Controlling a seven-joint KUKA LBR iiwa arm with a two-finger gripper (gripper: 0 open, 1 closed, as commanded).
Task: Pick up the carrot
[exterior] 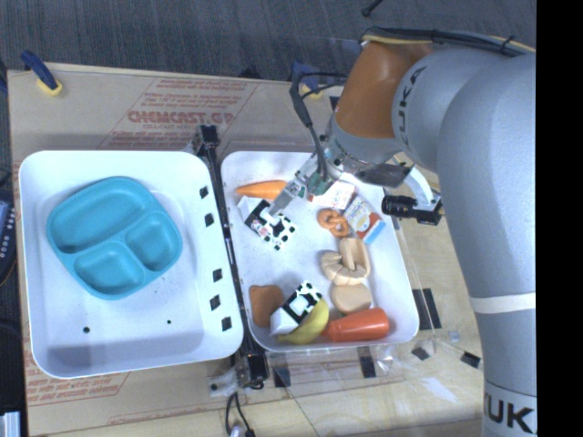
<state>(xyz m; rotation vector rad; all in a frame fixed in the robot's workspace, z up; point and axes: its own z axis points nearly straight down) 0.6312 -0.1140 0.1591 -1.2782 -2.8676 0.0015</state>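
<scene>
The carrot [262, 189], orange and tapered, lies near the far left corner of the right bin [401, 271]. My gripper [270, 223] reaches down-left from the wrist and hangs just in front of the carrot, not touching it. Its two checker-marked fingers [257, 213] stand apart, open, with only bin floor between them.
In the right bin are a pretzel [332, 220], a small packet [361, 215], beige pieces [347, 274], a brown slice [264, 301], a checkered cube [301, 300], a banana [310, 327] and a red-orange item [358, 325]. The left bin [55, 344] holds a blue divided plate [114, 235].
</scene>
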